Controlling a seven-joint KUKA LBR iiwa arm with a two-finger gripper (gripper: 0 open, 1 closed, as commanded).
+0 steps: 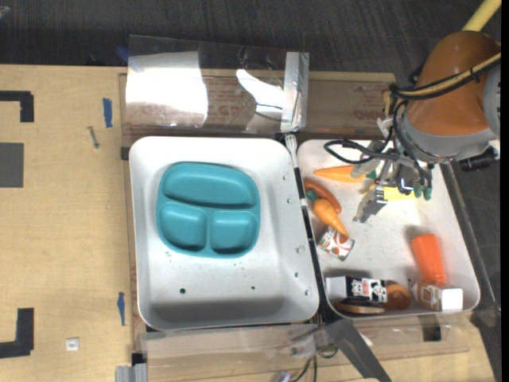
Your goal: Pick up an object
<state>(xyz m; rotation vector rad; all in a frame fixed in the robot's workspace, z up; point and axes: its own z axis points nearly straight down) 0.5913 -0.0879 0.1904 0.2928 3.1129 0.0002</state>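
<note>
Hovering with jaws apart, the gripper [380, 191] has carrots [326, 210] and an orange bottle [429, 259] nearby.

arm [457, 86]: cut off at right edge | gripper [380, 191] fingers: too blurred (small, cluttered) to read

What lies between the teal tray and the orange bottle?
In the camera view, between the teal tray and orange bottle: the bins' rims, a carrot and a small can.

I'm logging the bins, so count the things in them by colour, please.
Teal: 1, divided tray
Orange: 3, two carrots, bottle
Black-and-white: 1, box
Red-and-white: 1, small pack
Brown: 1, round item
Total: 7
</note>
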